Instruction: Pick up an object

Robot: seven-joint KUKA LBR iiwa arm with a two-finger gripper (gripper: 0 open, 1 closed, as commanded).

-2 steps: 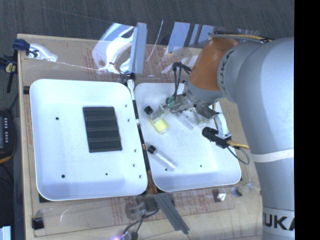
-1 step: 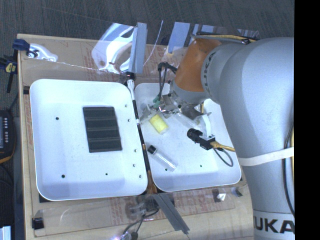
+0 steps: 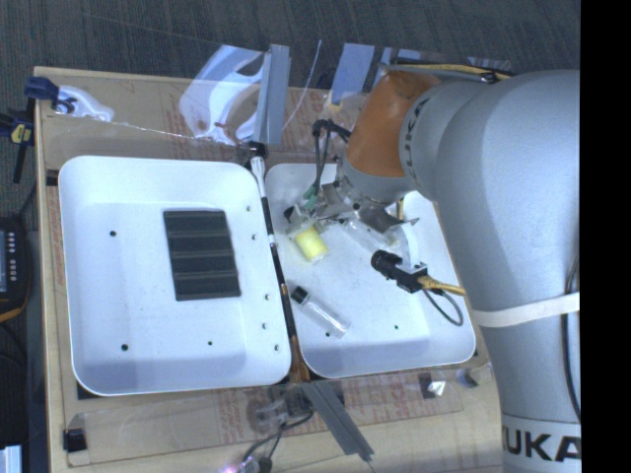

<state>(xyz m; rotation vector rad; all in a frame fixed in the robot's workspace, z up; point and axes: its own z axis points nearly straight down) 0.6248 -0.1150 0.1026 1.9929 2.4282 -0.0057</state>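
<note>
Looking down on both bins, we see the arm (image 3: pixel 463 156) reaching into the right bin (image 3: pixel 394 348), gripper (image 3: pixel 330 208) low at its upper left area. We can't tell how the fingers stand or whether they hold anything. A yellow block (image 3: pixel 310 244) lies just below the gripper. A clear tube with a black cap (image 3: pixel 317 307) lies nearer the front. The left bin (image 3: pixel 108 323) holds a dark ribbed slab (image 3: pixel 202 254).

Arm (image 3: pixel 493 195): reaches from the right over the right bin (image 3: pixel 414 348).
Gripper (image 3: pixel 330 205): low, beside a yellow object (image 3: pixel 310 244).
Right bin, front: clear tube (image 3: pixel 317 307).
Left bin (image 3: pixel 99 343): dark ribbed block (image 3: pixel 201 253).
</note>
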